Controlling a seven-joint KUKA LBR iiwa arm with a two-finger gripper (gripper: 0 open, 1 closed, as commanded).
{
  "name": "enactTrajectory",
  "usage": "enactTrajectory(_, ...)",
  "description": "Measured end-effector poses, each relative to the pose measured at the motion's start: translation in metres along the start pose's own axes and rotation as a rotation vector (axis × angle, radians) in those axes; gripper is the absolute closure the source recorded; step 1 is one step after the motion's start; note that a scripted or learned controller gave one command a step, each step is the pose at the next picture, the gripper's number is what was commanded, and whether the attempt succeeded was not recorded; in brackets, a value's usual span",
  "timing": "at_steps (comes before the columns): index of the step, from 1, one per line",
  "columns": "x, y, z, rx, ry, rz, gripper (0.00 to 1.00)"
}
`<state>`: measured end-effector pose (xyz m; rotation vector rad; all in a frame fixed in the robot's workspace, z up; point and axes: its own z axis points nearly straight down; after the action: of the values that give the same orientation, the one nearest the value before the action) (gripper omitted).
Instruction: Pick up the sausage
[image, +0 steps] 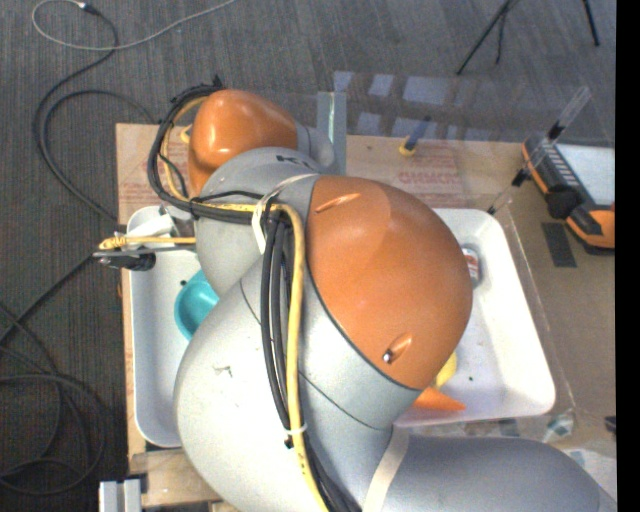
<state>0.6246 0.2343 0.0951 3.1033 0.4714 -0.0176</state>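
Your arm (340, 330), smooth grey and orange domes, covered most of both glossy white bins (520, 330). A teal object (195, 305) peeked out in the left bin. Brown desk (140, 160) on dark carpet (60, 120); end effector state: cannot tell.

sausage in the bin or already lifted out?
Cannot tell. The arm covers most of both bins; only a teal thing and orange and yellow bits peek out.

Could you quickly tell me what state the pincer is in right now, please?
Pincer: cannot be told; the arm covers the middle of both bins.
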Motion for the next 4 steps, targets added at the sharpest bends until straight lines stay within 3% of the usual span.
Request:
enactTrajectory(1,0.002,-0.009,-0.008,0.012,0.000,-0.018,1.00)
enactTrajectory(2,0.031,0.011,-0.118,-0.006,-0.001,-0.384,1.00)
enactTrajectory(3,0.031,0.011,-0.118,-0.005,0.000,-0.384,0.00)
enactTrajectory(4,0.021,0.007,-0.020,0.000,0.021,-0.152,0.00)
